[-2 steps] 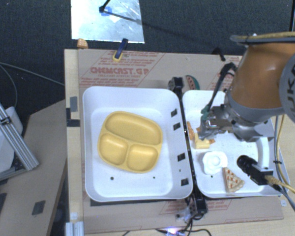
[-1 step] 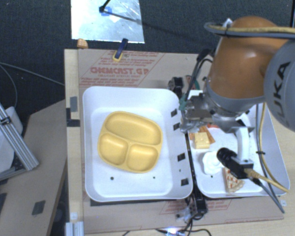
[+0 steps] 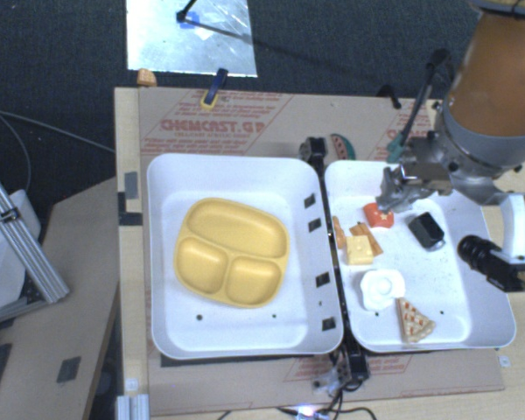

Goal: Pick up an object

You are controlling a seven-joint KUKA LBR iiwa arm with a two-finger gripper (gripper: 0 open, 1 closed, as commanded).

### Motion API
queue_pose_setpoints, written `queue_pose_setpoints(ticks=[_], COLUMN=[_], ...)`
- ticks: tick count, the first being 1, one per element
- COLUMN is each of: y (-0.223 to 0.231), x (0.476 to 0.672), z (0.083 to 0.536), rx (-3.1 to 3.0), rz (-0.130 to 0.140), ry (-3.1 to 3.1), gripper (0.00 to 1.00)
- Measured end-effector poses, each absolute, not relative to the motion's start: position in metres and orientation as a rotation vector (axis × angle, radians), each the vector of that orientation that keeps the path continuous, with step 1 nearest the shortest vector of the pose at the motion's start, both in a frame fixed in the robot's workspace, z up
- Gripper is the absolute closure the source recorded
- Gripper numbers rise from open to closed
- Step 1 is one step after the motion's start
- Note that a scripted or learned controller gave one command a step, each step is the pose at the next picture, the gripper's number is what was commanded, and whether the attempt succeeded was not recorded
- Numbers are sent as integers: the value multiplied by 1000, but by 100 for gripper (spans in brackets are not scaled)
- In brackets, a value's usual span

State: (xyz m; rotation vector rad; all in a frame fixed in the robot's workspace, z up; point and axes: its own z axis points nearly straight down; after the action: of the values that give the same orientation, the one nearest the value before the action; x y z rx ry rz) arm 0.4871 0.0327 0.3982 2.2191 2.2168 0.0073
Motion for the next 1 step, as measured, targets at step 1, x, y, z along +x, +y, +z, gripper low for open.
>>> queue_pose_setpoints(ticks=[1], y=[-48], x=[486], z=[322], rx=[2229], rz=[-5], ry=[2214], gripper=[100])
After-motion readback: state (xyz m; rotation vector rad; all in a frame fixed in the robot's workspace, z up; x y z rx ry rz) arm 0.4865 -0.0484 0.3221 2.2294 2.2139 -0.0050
